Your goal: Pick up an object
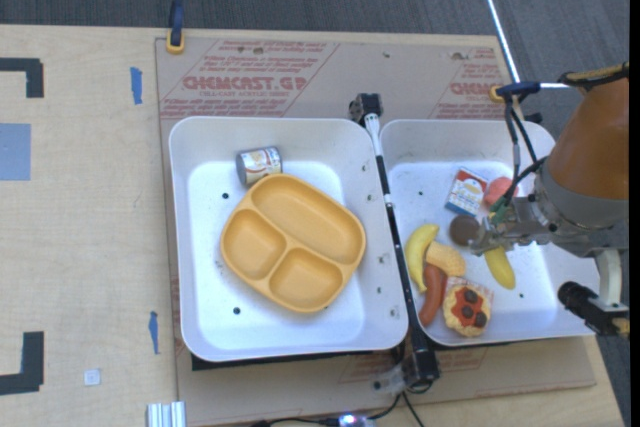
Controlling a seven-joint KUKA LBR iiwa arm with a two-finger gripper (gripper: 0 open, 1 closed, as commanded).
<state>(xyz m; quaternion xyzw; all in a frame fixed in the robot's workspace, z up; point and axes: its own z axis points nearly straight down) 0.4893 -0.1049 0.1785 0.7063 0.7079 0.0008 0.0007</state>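
We see the arm (590, 155) reaching in from the right over the right bin (400, 140), its gripper (503, 233) low among the toy food. We cannot tell whether the jaws are released or clenched; the wrist and cables hide them, and nothing is clearly seen between them.

Candidate things all sit in the right bin: a brown round piece (463, 231) just beside the gripper, a small banana (499, 267) touching or just under it, a larger banana (420, 253) to the left, a corn piece (445, 261), a hot dog (433, 291), a pizza slice (466, 306), a small carton (466, 192) and a red-orange piece (497, 190) near the back. The left bin (185, 245) holds a yellow divided plate (291, 243) and a small can (259, 162), well apart from the arm.

We judge the step to be the descent onto a target, probably the small banana or the brown piece. To do it well: centre on one thing only, since the pile is tight and neighbours touch; straddle the banana across its narrow width, not its length; go down fully before closing; lift straight up so nothing drags. Risk: pinching two items or slipping off a curved surface.
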